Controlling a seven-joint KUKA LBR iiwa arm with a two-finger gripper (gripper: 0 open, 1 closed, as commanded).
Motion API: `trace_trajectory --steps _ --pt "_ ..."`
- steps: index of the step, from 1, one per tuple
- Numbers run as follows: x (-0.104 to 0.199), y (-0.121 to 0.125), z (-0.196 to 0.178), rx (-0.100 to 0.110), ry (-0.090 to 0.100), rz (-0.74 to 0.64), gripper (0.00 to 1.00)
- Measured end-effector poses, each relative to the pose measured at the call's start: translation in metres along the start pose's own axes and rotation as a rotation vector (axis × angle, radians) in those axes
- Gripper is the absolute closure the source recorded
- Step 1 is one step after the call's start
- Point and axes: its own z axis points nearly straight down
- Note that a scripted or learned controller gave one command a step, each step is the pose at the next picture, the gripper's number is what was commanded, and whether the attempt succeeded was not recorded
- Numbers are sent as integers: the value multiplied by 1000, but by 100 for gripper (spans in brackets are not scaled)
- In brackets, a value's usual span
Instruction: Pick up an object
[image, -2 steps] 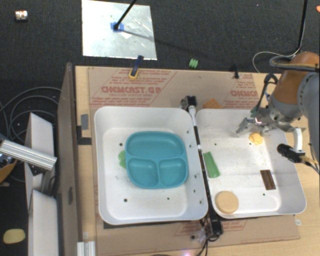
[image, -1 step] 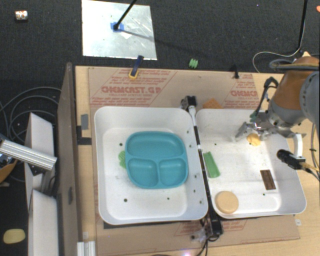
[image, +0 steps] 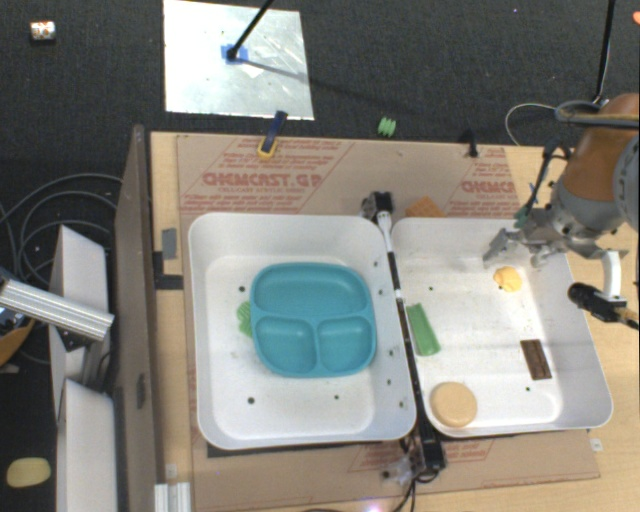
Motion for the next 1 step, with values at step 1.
trace_trajectory --steps 1 --pt "1 -16 22 4 1 0 0"
